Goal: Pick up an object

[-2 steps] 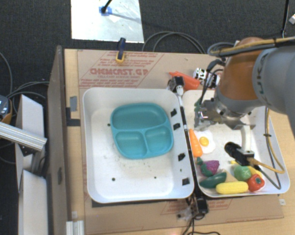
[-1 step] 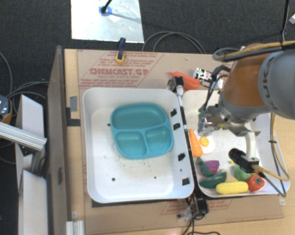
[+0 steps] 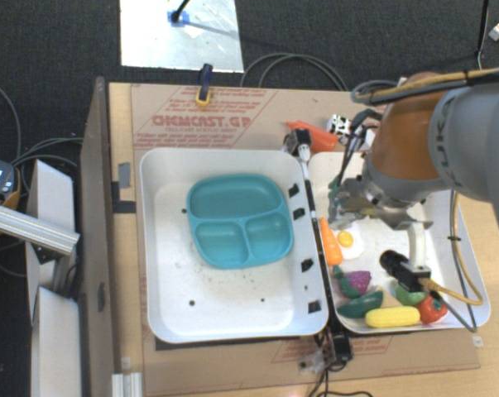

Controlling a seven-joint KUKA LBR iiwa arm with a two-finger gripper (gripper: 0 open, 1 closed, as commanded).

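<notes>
Toy food [image 3: 380, 298] lies clustered in the right bin [image 3: 472, 281]; the left bin [image 3: 162, 246] bears a teal tray [image 3: 239, 220]. Arm's hand [image 3: 348, 209] hovers over the right bin, grip state impossible to tell.

A sheet of brown cardboard [image 3: 232, 114] with red print covers the bench top under two white bins. The left bin [image 3: 170, 304] holds a teal divided plate [image 3: 239, 220] with three compartments, lying flat near the bin's middle. A small clamp with a yellow and blue handle [image 3: 204, 85] sits at the far edge of the cardboard. Farther off, a pale square sheet [image 3: 181, 21] lies on the dark floor. Black cables [image 3: 286, 64] loop across the floor beyond the bench. At the far left stands a white box [image 3: 49, 238].
</notes>
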